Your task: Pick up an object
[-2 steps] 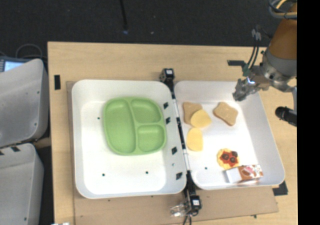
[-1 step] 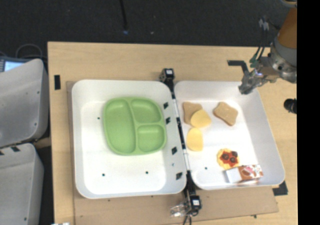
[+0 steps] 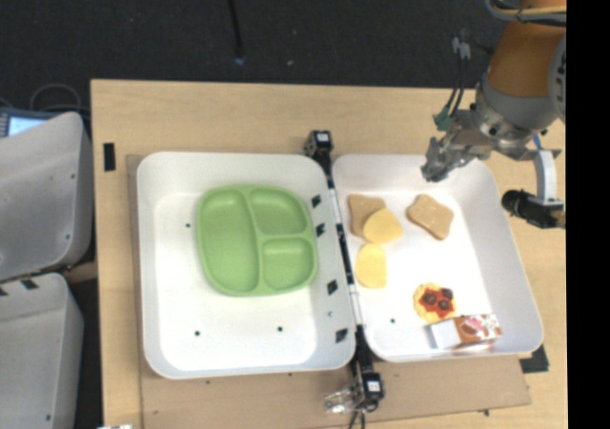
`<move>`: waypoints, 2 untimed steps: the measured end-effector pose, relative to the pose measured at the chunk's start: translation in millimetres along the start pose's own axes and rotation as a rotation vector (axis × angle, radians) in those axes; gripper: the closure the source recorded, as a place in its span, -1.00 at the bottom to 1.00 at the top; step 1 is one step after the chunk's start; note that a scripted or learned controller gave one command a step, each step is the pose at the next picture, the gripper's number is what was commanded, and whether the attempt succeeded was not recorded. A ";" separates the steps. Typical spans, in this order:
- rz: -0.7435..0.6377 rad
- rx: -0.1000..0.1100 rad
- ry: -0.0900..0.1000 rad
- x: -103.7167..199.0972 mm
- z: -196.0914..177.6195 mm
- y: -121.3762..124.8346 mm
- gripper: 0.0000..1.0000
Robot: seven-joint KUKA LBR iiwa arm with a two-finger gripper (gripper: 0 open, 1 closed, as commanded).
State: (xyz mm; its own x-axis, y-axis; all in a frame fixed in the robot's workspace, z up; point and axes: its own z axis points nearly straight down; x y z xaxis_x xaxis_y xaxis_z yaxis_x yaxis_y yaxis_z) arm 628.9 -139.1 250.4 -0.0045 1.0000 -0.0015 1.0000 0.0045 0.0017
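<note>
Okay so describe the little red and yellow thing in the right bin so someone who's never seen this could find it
Start at the right bin, the one holding food pieces rather than the green divided plate. Go to its front corner farthest from the plate, where a small packaged item lies. The pizza piece sits just behind that: yellow with dark red spots, while its neighbours are plain tan or yellow.

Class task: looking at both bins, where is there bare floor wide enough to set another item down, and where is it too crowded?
Left bin: bare strips around the green tray, widest along the near edge. Right bin: open floor between the toast and the packet. Crowded: the yellow pieces beside the divider.
</note>
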 end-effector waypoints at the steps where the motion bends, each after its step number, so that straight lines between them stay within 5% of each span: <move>1: -0.002 -0.002 0.002 50.7 -3.3 16.8 1.00; 2: -0.002 0.001 0.003 95.6 -6.5 16.8 1.00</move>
State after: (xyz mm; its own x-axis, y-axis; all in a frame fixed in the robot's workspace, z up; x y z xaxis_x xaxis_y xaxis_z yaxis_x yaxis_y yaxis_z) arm 645.3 -43.4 256.8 -0.0065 1.0000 0.0010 1.0000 0.0065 0.0008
